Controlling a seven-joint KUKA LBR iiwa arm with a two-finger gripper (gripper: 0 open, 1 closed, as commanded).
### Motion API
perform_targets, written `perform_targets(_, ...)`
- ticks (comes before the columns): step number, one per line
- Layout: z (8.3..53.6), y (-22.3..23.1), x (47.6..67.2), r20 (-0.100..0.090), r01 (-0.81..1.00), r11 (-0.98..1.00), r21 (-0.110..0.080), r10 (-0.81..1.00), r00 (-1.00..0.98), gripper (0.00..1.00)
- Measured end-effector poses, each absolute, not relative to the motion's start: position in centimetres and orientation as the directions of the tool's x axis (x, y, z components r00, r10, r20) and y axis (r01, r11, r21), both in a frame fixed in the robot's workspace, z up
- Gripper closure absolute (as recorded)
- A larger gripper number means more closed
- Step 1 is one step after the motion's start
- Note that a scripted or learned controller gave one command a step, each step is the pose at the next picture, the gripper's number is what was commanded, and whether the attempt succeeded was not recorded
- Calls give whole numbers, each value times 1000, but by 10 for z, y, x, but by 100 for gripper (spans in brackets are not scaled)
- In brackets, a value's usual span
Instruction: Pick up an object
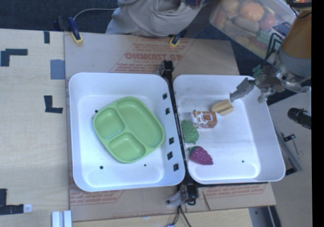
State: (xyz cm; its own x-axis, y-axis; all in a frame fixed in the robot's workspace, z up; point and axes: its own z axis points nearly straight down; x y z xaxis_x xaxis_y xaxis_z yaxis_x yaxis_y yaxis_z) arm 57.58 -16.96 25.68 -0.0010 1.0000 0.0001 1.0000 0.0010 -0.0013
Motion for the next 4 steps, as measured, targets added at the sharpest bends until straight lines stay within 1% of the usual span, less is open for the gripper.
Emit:
perform_targets(1,109,-140,587,-1,1000,0,15,1000,0,0)
perform_targets(2,102,-112,622,-3,999,-1,33,1000,1,0)
perform_targets(3,100,-107,640,-2,1000,-7,3,1000,7,0)
perform_targets(4,99,-109,663,7,998,-12,-56,1000,12,0)
